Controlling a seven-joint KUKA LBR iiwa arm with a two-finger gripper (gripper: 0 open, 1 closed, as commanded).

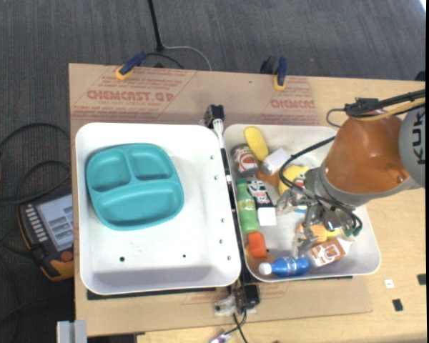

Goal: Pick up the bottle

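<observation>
Your arm [372, 156] reaches in over the right bin [368, 259], and the gripper [311, 227] hangs low among the clutter there. Whether the fingers are released or clenched, I cannot tell from this angle. The bottle [284, 266], blue with a white cap, lies on its side at the bin's near edge, just beside the gripper and an orange packet [327, 251]. Over in the left bin [154, 263] sits a teal divided tray [134, 184].
</observation>
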